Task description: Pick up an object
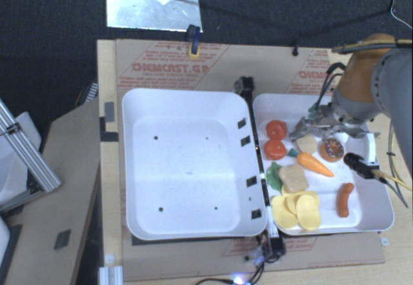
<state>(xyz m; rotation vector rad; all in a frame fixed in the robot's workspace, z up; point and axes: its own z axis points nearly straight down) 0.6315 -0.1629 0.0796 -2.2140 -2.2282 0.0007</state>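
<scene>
A: Where is the gripper (302, 130) relative to the right bin (381, 209)?

B: Low inside its upper half, over the pale block (308, 144), with the tomato pieces (275, 138) just left and the carrot (314, 164) just below.

A: Is the claw spread or pinching?

B: One cannot tell; nothing visibly sits between its tips.

A: What might fail?

B: The food is tightly packed there. The tips could land on two pieces at once, or nudge the carrot aside, and the arm would probably lift away with nothing.
</scene>
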